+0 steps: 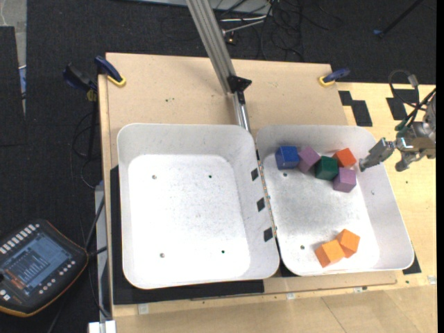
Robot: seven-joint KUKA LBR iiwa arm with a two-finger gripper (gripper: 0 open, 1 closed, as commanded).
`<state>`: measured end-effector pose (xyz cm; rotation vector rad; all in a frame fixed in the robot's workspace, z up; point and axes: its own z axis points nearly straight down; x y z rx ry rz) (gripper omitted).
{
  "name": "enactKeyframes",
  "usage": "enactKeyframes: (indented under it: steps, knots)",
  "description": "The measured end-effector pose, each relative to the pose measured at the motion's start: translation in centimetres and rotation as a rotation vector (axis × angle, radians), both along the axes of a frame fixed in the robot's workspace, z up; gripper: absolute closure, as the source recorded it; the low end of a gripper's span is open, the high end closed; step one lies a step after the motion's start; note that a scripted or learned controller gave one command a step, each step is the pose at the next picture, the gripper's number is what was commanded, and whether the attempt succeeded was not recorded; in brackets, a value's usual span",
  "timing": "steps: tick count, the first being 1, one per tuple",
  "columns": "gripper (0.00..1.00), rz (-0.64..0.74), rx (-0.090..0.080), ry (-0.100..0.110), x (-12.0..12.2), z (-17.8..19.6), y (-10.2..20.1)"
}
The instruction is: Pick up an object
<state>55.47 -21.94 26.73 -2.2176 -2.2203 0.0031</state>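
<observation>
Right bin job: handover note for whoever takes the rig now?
Hand: at the right bin's far right rim, nothing visibly held; finger state unclear.
Things: all in the right bin. Back cluster: blue cube, purple cube, green cube, orange cube, second purple cube. Near front: two orange blocks, touching.
Done: no pick yet.
Left: descend, grasp one object, lift. The back orange cube lies nearest the hand.

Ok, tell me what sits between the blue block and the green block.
A purple block sits between the blue block and the green block, seen in the camera view.
</observation>
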Motion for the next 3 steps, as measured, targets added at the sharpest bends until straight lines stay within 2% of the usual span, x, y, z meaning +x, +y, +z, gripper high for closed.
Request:
enactKeyframes:
  steps: [1, 2, 3]
  knots:
    - [0.00, 0.001, -0.001, -0.004, 0.1, 0.2, 0.0]
    - [0.00, -0.001, 0.000, 0.001, 1.0, -5.5, 0.1]
    - [0.00, -0.002, 0.000, 0.001, 0.7, -10.3, 1.0]
